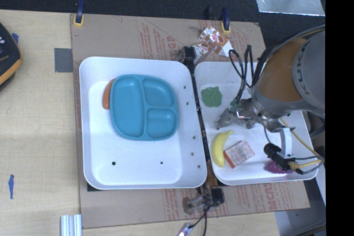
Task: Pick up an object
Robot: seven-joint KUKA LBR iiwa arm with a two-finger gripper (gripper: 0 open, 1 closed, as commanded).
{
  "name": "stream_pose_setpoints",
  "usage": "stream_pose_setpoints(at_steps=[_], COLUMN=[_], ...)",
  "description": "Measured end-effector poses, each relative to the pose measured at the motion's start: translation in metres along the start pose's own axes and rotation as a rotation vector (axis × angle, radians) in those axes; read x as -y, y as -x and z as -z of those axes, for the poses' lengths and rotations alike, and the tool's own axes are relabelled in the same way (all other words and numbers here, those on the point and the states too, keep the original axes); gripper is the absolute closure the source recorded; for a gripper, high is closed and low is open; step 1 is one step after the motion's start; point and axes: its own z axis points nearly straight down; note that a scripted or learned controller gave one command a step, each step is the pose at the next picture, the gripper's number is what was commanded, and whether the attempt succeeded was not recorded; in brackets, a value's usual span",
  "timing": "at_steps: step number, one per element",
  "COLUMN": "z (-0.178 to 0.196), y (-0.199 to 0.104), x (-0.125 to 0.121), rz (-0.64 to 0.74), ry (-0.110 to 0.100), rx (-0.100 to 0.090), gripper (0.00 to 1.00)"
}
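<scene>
One end effector [228, 119] over right bin [310, 174] nr banana [220, 147]; open/shut unclear.

**Bench State: Overhead Camera**

Two shallow white bins sat side by side on a brown cardboard sheet [138, 36]. The left bin [138, 171] held a blue three-compartment plastic plate [145, 106], with an orange object [105, 94] partly hidden under its left edge. The right bin [243, 175] held a green leafy item [211, 96], a yellow banana [220, 147], a small red-and-white packet [239, 153] just beside the banana, and a purple item [278, 168]. The grey arm's gripper [228, 118] was positioned between the green item and the banana.
</scene>
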Motion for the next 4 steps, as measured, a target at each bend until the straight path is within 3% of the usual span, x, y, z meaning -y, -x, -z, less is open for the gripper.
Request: stream_pose_setpoints(at_steps=[1, 2, 3, 4], z=[0.002, 0.001, 0.002, 0.008], y=[-0.01, -0.01, 0.048, -0.003], x=[-0.047, 0.008, -0.05, 0.027], rz=[-0.001, 0.001, -0.002, 0.001], ry=[0.004, 0.002, 0.005, 0.002], rx=[-0.001, 0.0, 0.0, -0.001], gripper=[0.0, 0.0, 0.0, 0.0])
